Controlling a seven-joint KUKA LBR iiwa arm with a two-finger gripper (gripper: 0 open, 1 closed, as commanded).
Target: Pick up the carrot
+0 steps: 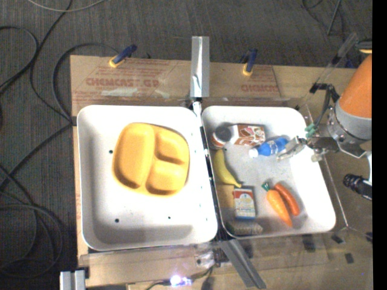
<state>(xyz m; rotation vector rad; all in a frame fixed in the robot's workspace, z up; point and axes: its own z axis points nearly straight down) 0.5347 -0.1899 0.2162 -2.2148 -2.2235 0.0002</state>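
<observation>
Orange carrot [282, 203], green top, lying diagonal in right bin [314, 180], fingers' state unclear

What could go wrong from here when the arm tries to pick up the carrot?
1. Two carrots lie touching side by side in the right bin; the claw may catch both, or push one away.
2. They lie close to the bin's front wall, so the claw may bump it.
3. The blue bottle lies just by the claw and could be knocked on the way down.
</observation>
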